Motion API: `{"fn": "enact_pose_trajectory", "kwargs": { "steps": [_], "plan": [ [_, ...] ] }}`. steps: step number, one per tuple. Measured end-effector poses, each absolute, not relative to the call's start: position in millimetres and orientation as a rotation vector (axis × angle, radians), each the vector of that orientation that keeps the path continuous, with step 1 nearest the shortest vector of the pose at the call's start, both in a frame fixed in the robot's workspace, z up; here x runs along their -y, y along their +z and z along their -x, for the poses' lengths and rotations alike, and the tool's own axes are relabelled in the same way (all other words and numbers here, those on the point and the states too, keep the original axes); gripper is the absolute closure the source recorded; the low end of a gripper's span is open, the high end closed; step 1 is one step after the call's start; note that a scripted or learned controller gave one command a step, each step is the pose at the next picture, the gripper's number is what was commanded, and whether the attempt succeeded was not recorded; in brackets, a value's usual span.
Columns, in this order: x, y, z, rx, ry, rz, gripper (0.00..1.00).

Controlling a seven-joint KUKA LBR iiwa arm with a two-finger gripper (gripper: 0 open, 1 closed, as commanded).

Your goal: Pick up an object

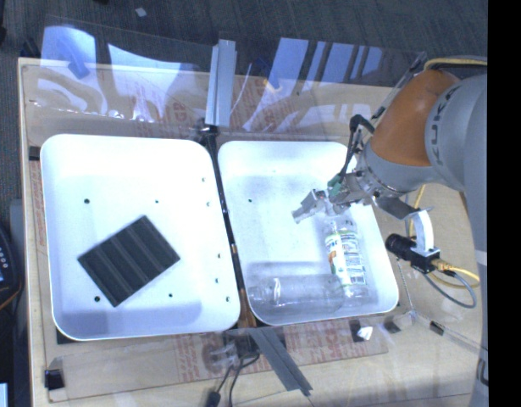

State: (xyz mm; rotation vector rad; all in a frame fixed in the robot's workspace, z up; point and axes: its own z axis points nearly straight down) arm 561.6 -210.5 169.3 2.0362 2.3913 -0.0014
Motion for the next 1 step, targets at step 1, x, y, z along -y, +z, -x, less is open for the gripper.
{"fn": "enact_pose_trajectory", "kwargs": {
  "steps": [1],
  "plan": [
    [208.4,164.2,-566.4,-2.457,0.000,-1.957,0.00]
  ]
}}
